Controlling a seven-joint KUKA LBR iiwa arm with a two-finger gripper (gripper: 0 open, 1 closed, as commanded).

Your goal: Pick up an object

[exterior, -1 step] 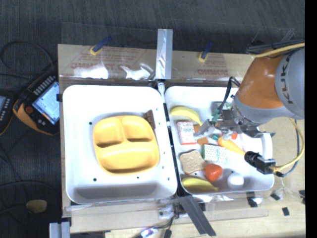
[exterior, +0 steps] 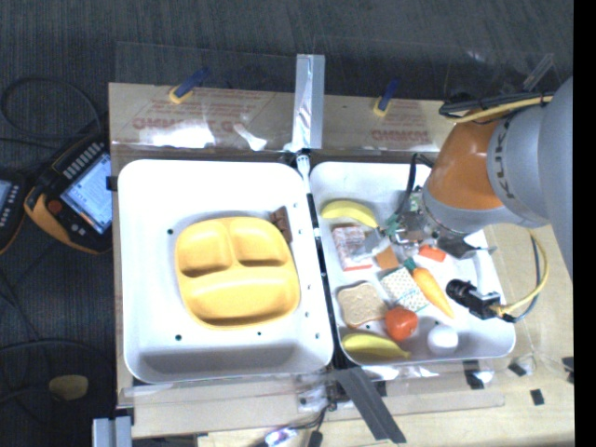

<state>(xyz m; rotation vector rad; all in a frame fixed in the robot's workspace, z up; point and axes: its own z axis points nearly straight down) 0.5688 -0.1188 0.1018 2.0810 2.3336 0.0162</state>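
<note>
The grey arm with its orange band (exterior: 470,170) reaches into the right-hand shallow white bin (exterior: 484,343), its pincer (exterior: 407,229) low among crowded toy food; whether it is open or closed I cannot tell. The nearest candidate, a tapered orange plastic carrot (exterior: 432,290), lies just toward five o'clock of it, long axis running eleven to five, narrow tip toward five. A squeeze across so many touching pieces could likely nudge neighbours like the checkered white packet (exterior: 401,288), or close on nothing.
</note>
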